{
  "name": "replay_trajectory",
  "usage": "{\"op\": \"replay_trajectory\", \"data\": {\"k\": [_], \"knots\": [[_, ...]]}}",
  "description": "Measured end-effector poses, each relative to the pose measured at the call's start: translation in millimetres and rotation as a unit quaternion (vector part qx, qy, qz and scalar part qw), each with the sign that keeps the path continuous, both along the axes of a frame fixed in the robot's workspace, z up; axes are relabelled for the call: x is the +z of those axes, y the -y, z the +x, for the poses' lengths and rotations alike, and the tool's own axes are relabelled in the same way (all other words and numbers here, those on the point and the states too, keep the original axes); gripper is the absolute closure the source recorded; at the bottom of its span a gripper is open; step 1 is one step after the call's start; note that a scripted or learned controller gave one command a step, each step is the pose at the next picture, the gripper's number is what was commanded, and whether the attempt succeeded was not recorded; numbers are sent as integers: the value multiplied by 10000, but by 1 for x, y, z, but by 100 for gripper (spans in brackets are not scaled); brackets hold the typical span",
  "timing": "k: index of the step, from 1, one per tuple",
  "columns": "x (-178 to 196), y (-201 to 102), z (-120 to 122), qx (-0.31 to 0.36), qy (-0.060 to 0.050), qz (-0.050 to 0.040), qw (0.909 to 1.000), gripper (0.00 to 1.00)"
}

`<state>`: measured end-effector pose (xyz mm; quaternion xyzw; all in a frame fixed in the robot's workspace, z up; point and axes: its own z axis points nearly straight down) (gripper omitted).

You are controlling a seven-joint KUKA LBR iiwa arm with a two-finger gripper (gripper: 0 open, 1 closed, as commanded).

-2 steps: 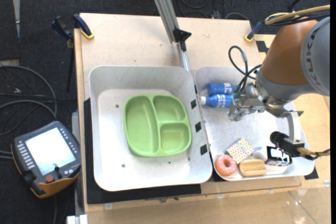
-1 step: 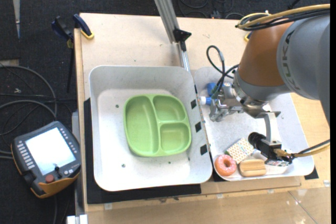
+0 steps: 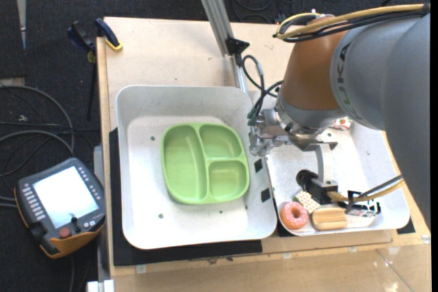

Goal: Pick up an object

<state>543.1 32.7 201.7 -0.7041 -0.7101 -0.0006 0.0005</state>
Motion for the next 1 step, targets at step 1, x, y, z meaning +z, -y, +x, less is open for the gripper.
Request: {"op": "replay_trajectory", "data": {"k": [1], "knots": [[28, -52, 8, -5, 10, 6, 10000, 100]]}}
